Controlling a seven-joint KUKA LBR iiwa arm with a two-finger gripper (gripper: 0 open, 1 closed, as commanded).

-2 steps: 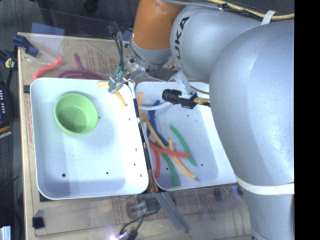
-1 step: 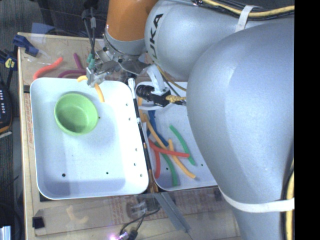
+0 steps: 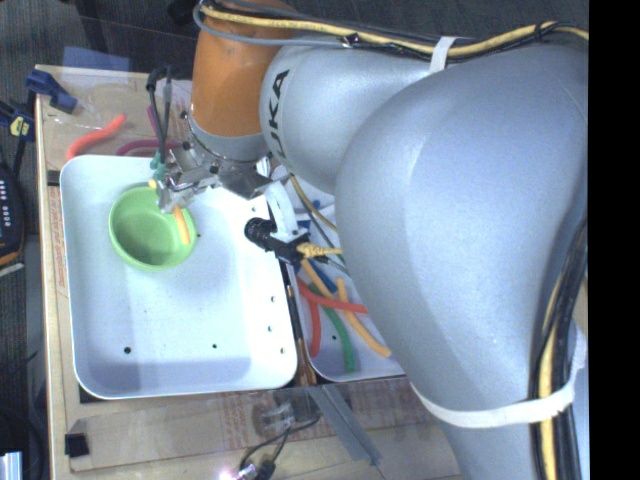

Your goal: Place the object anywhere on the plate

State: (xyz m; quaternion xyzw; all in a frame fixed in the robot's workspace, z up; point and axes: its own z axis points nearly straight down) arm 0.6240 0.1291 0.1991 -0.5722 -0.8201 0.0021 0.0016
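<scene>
Casing of the arm (image 3: pixel 450 218), smooth, rounded and matte grey, takes up the right of the camera view, closest to the lens. A yellow-and-black cable (image 3: pixel 400 42) runs along its top edge under a white strap (image 3: pixel 441 52). The casing narrows to a glossy orange band (image 3: pixel 228 73) above the wrist.

Below the band the gripper (image 3: pixel 173 190), a small cluster of bare metal parts, hangs over the upper right rim of the plate (image 3: pixel 140 236). Whether it is open or closed cannot be told.

The plate is round, pale green and plastic-looking, with a raised rim. It sits in the upper left part of the left bin (image 3: pixel 170 358), a shallow white tray with rounded corners and a few small dark holes in its floor.

The object (image 3: pixel 184 226) is a thin, slightly curved strip, yellow with an orange edge. It lies against the plate's inner right side, its upper end reaching the gripper. Whether it is gripped is unclear.

The right bin (image 3: pixel 330 373), just beside the left one, holds loose red, green, yellow and orange strips (image 3: pixel 335 313). Farther back, a red strip (image 3: pixel 95 136) lies on the wooden bench (image 3: pixel 95 93).
</scene>
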